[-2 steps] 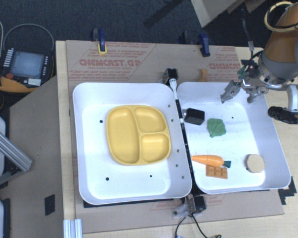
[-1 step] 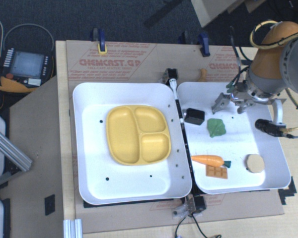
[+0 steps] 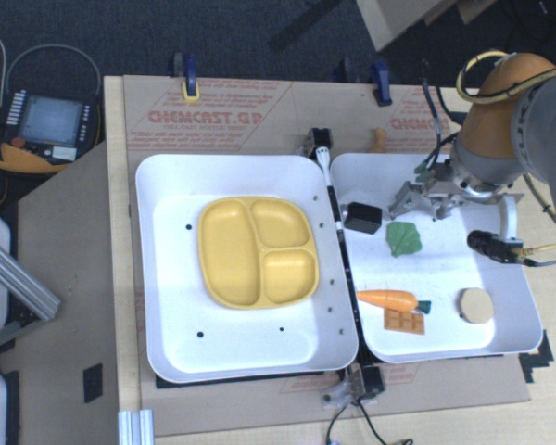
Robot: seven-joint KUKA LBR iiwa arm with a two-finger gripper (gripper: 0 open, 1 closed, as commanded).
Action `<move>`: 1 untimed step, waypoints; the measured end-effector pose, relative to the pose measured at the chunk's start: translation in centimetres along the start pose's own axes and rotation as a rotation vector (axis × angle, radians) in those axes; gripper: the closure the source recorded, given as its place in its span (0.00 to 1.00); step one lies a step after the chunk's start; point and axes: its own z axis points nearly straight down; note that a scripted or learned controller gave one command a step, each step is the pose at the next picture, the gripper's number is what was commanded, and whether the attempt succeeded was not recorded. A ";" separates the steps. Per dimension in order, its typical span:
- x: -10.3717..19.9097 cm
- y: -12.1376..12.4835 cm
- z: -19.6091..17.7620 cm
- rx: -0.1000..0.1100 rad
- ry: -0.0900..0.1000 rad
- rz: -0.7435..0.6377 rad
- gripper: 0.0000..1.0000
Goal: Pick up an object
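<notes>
Glossy yellow plastic plate (image 3: 258, 251) in smooth white bin (image 3: 162, 248).

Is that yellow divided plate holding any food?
Empty: all three compartments of the yellow plate show bare yellow; the carrot lies in the other bin.

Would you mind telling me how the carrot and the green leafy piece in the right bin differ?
The carrot is orange, long and tapered, lying sideways; the green leafy piece is compact and lumpy. The carrot lies near the bin's front, touching a brown waffle; the leafy piece sits alone mid-bin, nearer the gripper. Both rest on the right bin floor.
</notes>
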 end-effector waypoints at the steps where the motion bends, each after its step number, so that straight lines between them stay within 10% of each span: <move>1: 0.0 0.1 -1.3 -0.005 -0.001 0.000 1.00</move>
